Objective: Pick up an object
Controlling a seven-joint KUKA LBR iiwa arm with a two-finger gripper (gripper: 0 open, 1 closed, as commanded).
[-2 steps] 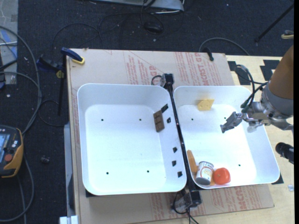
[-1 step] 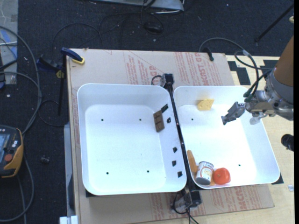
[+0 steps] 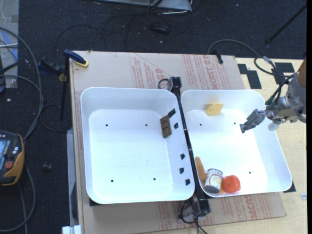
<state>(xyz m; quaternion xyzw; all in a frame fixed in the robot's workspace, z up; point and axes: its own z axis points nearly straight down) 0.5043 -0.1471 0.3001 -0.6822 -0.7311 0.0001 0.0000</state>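
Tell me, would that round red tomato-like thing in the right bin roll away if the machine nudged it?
Probably. The round red tomato-like object looks smooth and ball-shaped, so it may roll. It sits against a small can in the bin's near corner, which might hold it. Its rounded skin could slip.

One fixed camera looks down at a slant on the bench point(image 3: 122, 67), both bins mid-frame, floor along the top.

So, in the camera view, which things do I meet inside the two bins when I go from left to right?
Brown chocolate bar in the left white bin → orange carrot → yellow sponge piece → round red tomato → dark two-finger gripper over the right white bin.
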